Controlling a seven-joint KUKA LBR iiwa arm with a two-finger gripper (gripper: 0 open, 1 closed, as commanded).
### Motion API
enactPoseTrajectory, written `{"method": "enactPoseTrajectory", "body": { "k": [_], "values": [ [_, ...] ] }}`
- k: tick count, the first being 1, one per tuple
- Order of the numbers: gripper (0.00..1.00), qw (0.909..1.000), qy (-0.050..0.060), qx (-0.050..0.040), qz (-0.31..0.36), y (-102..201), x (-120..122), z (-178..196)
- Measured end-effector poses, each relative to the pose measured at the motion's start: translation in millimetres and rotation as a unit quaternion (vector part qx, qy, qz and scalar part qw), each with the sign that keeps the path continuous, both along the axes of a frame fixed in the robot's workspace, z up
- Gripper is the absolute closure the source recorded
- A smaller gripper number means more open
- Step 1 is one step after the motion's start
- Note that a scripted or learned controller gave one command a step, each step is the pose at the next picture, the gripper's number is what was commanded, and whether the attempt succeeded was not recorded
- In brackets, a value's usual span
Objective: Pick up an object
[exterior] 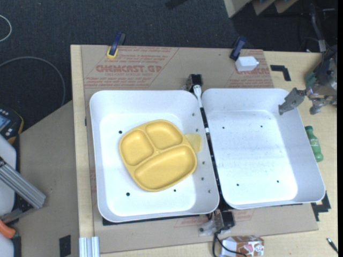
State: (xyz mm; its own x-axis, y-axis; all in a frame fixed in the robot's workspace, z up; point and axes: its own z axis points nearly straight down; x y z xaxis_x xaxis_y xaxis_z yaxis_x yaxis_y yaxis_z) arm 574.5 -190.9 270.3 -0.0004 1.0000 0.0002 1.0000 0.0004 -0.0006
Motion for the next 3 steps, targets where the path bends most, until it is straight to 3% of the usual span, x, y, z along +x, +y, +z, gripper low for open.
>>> {"method": "enactPoseTrajectory", "body": {
  "k": [1, 2, 3],
  "values": [
    [0.0, 1.0, -0.005, -0.0005, 0.002, 44, -65, 95],
    [0.0, 1.0, -0.005, -0.0004, 0.003, 123, -95, 186],
    [1.0, 1.0, -0.003, -0.0011, 0.0, 119, -94, 192]
  ]
}}
